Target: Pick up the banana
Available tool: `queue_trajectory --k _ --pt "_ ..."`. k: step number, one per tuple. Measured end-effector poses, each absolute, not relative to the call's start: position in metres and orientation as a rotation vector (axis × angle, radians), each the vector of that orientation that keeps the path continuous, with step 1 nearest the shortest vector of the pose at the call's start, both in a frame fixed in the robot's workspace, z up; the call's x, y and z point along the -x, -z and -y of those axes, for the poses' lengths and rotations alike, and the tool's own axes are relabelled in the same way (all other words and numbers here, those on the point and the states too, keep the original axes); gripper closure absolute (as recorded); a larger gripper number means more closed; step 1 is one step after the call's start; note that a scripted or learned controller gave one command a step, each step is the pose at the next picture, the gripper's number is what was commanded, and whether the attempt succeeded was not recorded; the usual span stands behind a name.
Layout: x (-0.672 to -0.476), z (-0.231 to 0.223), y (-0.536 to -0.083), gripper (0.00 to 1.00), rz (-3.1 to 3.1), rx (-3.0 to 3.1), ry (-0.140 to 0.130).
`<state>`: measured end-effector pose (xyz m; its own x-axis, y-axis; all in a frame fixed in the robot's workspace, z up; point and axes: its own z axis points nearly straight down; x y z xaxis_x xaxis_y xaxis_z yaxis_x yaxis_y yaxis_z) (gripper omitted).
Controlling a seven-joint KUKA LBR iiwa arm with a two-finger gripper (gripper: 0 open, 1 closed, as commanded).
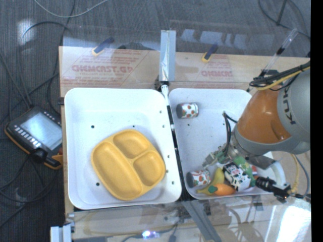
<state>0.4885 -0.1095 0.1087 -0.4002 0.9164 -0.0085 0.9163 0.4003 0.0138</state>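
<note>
The arm (275, 117) reaches in from the right and bends down over the right bin (202, 140), its orange band bulging above the wrist and its grey casing cut off at the frame's edge. The gripper (225, 160) sits low at the near end of that bin, pressed in among a small pile of toys; how it stands, wide or narrow, cannot be told, since the wrist covers most of it and the clutter below confuses the rest.

The banana (218, 177) lies in the near part of the right bin, just below the gripper, a short yellow curve partly overlapped by neighbours. Touching it at the near side is a carrot (222, 189) (orange, with a green end), and just to its right a black-and-white cow toy (238, 176). A small spotted cup (198, 177) lies on its side to the left of the banana, and a second such cup (187, 110) rests well apart near the bin's far wall.

The left bin (81, 110) holds a yellow divided plate (128, 164) of three compartments. Both bins rest on the tabletop (101, 67).
</note>
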Motion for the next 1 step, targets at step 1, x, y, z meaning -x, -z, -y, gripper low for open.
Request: queue_trajectory --k 1 --pt "-0.4885 0.1097 -0.1087 0.00 -2.616 -1.712 -0.011"
